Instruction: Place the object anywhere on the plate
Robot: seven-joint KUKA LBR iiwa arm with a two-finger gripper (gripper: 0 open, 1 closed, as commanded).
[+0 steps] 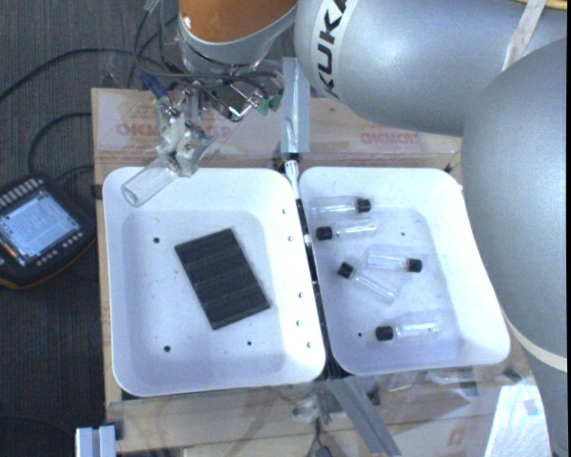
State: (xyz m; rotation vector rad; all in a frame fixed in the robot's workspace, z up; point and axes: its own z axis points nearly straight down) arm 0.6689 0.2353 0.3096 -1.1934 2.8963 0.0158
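Note:
A dark ribbed rectangular plate (222,277) lies flat in the middle of the left white bin (138,350). My gripper (184,154) hangs over that bin's far left corner, up and to the left of the plate. It is shut on one end of a clear vial (147,185). The vial slants down and to the left from the fingers, its free end over the bin's rim.
The right bin (476,284) holds several clear vials with black caps, such as one at the back (343,205) and one at the front (407,330). A teach pendant (29,227) lies on the floor to the left. The arm's big grey body covers the right side.

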